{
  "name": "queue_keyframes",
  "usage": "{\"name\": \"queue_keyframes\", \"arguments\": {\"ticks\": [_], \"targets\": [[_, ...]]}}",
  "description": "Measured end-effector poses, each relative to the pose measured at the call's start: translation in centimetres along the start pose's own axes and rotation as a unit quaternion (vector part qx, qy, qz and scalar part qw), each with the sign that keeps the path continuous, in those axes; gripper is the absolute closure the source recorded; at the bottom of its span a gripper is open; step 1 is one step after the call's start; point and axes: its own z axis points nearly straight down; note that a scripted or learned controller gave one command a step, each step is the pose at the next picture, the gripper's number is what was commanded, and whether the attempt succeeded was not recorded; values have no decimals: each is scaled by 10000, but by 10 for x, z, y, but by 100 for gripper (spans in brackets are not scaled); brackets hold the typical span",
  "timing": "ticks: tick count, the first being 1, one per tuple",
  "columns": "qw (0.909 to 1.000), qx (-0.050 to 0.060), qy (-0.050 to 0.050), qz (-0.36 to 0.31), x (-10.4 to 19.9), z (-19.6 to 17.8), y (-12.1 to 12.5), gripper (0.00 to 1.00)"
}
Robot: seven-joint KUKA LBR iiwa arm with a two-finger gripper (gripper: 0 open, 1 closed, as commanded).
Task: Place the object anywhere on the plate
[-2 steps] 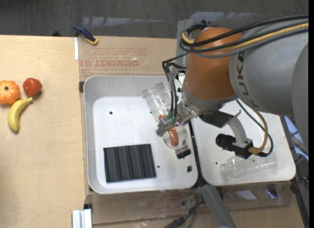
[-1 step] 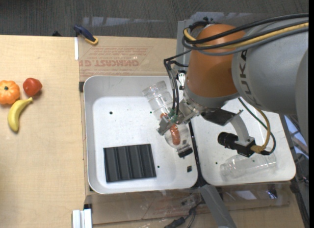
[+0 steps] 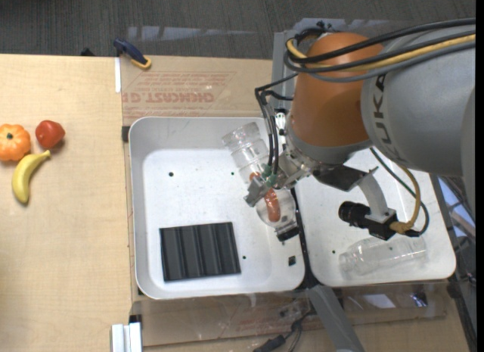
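Note:
My gripper [image 3: 269, 208] hangs over the right edge of the left bin [image 3: 151, 191], under the arm's orange band. A small red-orange object [image 3: 271, 207], sausage-shaped, sits between its fingers, and the gripper is shut on it. The plate [image 3: 200, 250], a black ridged rectangle, lies flat in the front of the left bin. It is to the left of the gripper and nearer the front edge, about a hand's width away.
A clear plastic cup [image 3: 245, 146] lies tipped in the left bin just behind the gripper. A clear bottle [image 3: 382, 256] lies in the right bin [image 3: 333, 267]. An orange [image 3: 13, 143], a red apple [image 3: 50, 133] and a banana [image 3: 26, 176] rest on the wooden table at the left.

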Motion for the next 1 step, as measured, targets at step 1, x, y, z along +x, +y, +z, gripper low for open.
{"name": "queue_keyframes", "arguments": {"ticks": [1], "targets": [[9998, -34, 0, 178, 30, -23, -8, 100]]}}
